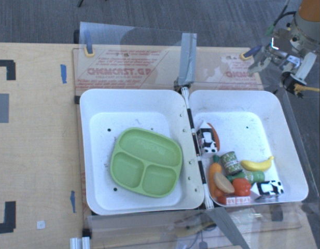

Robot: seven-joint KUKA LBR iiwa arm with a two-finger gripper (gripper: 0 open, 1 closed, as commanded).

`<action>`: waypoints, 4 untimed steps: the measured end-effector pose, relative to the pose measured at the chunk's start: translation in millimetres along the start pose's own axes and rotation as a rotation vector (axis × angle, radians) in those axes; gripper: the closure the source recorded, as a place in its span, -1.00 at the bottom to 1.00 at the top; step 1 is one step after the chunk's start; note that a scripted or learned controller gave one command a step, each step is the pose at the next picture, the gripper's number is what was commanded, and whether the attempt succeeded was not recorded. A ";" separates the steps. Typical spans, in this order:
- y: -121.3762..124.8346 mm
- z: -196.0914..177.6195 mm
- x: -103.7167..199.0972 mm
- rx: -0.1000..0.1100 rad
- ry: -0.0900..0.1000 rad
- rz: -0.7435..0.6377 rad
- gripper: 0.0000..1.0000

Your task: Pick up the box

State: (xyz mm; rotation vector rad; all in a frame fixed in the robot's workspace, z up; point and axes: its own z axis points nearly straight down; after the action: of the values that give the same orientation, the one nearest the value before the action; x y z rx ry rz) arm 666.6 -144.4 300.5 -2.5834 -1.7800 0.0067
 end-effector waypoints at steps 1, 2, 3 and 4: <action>-12.5 197.3 -33.1 0.007 -0.001 -0.130 -1.00; -22.7 147.9 -17.0 -0.009 0.001 0.068 -1.00; -23.1 148.7 -17.2 -0.008 0.001 0.068 -1.00; -76.1 214.5 -11.0 -0.008 0.003 0.266 -1.00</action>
State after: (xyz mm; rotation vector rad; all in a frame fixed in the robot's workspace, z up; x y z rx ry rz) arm 590.3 -127.3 86.4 -2.8017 -1.4245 -0.0036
